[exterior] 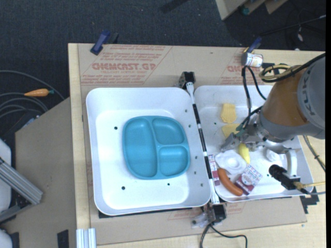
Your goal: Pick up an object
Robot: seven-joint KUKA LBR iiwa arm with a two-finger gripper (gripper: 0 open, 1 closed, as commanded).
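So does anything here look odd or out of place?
One thing: an orange carrot-like item lies on the dark floor left of the bench, beside cables, far from the other toy food in the right bin.

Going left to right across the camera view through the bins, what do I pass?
Left bin's rim → blue divided plate → divider between the bins → hot dog → red-and-white packet → arm's orange band, reaching in over the right bin.
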